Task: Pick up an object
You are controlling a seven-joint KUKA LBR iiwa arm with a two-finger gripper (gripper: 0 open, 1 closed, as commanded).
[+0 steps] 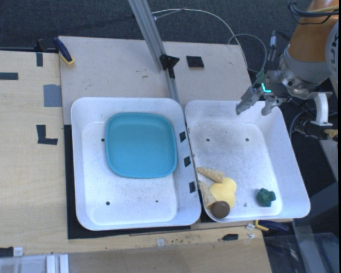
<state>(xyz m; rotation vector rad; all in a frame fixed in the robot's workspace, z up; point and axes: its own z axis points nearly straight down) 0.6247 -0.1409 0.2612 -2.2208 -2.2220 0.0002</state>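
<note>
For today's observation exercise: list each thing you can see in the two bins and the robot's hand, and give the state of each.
Hand: open, holding nothing, above the right bin's far edge.
Blue plate: lying flat in the left bin.
Yellow toy: lying at the right bin's near edge.
Green object: resting apart, near corner of the right bin.
</note>
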